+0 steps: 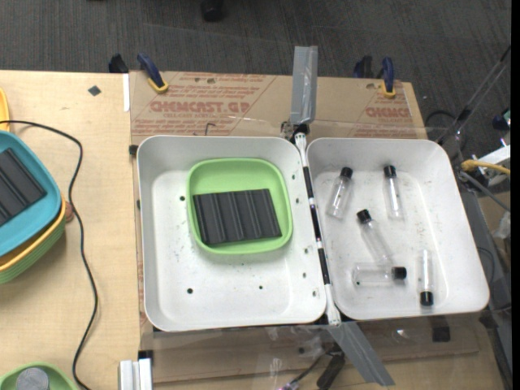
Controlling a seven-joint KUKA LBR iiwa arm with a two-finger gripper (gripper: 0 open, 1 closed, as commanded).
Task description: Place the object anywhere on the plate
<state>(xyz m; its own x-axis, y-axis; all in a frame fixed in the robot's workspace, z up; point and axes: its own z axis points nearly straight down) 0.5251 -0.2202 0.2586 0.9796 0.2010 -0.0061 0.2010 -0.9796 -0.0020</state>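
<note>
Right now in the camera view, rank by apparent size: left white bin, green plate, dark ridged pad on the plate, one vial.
1. left white bin
2. green plate
3. dark ridged pad, which sits inside the plate's rim
4. vial, smallest by far; the five vials in the right white bin look about alike.

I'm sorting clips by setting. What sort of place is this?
Probably a robotics lab bench. Two white bins sit on cardboard held by clamps; one holds a green plate, the other clear vials. Office chair wheels stand on carpet behind.
</note>
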